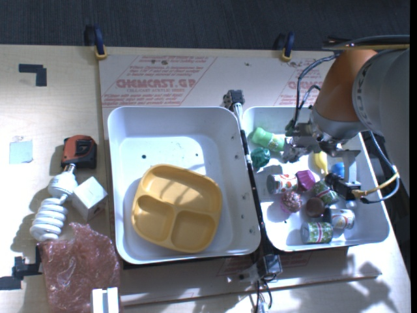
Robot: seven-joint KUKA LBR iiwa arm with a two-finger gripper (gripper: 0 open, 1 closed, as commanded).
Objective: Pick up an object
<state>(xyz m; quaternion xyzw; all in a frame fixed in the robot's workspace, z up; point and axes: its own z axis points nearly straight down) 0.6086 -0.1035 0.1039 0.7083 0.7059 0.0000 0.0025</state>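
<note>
The right bin holds several small objects: a light green piece, a teal piece, a white and red can, a magenta block, a pink netted ball, a brown round thing, a green can and a silver can. My gripper hangs low over the back of this bin, just right of the light green piece and above the white and red can. A yellow item and a blue item lie partly under the wrist.
The left bin holds a yellow divided plate. On the bench to its left lie a tape measure, a spiral light bulb, a white cube and a pink plastic bag. Cables trail from the arm.
</note>
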